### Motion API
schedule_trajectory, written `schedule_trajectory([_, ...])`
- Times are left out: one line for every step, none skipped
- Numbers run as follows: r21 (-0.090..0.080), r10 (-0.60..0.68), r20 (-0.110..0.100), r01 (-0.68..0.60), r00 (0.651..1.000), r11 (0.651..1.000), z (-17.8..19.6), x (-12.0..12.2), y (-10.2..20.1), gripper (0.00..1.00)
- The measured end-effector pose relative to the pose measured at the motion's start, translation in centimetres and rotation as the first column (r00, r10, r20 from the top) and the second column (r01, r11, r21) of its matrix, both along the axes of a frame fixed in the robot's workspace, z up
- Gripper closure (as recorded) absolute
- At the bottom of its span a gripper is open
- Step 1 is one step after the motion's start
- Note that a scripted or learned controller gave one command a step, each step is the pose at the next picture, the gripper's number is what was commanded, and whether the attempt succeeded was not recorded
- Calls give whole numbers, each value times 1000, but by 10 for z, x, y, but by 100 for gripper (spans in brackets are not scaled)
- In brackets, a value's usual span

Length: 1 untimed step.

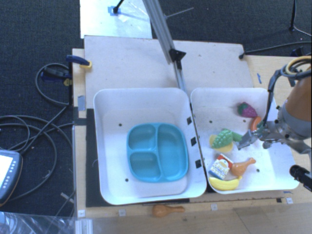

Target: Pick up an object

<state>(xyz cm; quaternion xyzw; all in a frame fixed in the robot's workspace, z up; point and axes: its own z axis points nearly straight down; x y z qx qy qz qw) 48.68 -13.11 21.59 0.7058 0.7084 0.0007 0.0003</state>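
From above, the right bin (pixel 280 177) holds the toys. The gripper (pixel 249 139) hangs over its middle, just right of the green-and-yellow corn (pixel 222 139); whether its fingers are parted cannot be told. The chicken drumstick (pixel 242 166) lies below the gripper, long axis slanting, bone end pointing up-right. The banana (pixel 224 183) rests by the bin's near wall, lying roughly sideways.

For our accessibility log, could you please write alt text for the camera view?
The gripper hovers in the right bin beside toy corn, near a banana, drumstick, carton and grapes. The left bin holds a blue divided tray.
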Motion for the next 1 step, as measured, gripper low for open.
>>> schedule_trajectory([0, -2, 1, 2, 1000, 1000, 0, 0, 0, 0])
